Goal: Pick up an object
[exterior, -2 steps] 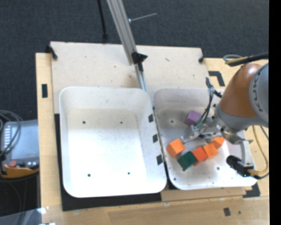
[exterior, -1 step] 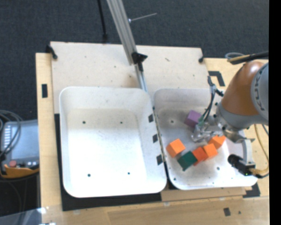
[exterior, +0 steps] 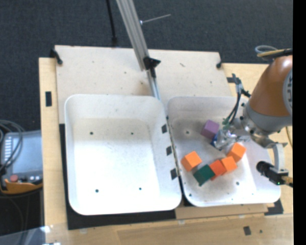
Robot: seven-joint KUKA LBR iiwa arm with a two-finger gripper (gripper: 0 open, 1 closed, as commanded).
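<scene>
Camera view, purple block (exterior: 211,128) beside tool (exterior: 222,140)

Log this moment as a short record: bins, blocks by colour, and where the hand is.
left bin: bare white floor
right bin: holds all the blocks
purple block: nearest the hand
orange blocks: three
green block: touching an orange one
hand: low over the right bin, between purple and orange blocks
grip: cannot tell
</scene>
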